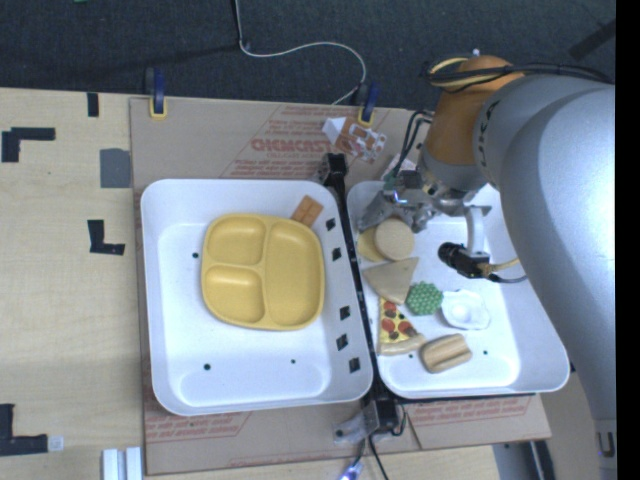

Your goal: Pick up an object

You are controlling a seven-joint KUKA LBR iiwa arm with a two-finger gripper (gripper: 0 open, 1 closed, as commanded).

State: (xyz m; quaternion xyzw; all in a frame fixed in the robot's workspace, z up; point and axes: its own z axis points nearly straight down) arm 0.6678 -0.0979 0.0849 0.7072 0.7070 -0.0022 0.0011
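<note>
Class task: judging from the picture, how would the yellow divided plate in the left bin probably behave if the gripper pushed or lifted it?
The yellow divided plate looks like moulded plastic, so probably stiff and light. Lying flat in the left bin, it would likely slide, not roll. Its low rim offers little to pinch.

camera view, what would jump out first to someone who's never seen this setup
The bulky grey arm with its orange band fills the right side, its pincer down over the far left corner of the right bin, close above a round cream piece. Next comes the yellow divided plate, lying in the middle of the left bin. Small toy foods cluster in the right bin, among them a pizza slice.
</note>
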